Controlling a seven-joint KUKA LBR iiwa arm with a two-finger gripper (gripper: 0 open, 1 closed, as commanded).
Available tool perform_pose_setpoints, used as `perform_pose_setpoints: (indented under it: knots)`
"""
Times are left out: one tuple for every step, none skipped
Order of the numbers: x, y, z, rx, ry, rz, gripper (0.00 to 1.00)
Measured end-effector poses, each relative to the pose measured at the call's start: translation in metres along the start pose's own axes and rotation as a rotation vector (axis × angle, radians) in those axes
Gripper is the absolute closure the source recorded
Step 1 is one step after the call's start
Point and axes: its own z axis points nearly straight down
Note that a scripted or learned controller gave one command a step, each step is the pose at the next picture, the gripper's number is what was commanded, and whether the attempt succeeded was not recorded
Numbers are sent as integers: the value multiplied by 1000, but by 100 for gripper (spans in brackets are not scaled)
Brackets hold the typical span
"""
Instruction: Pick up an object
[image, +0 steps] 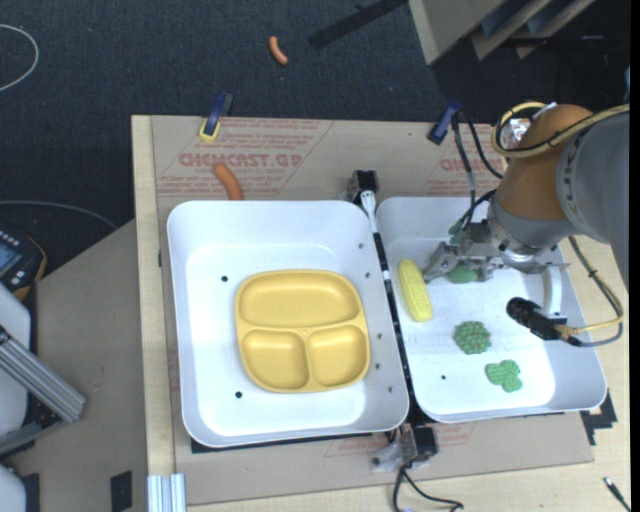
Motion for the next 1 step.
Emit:
perform_pose_setpoints:
  knots:
    - [0, 1, -12, -5, -1, 1, 100]
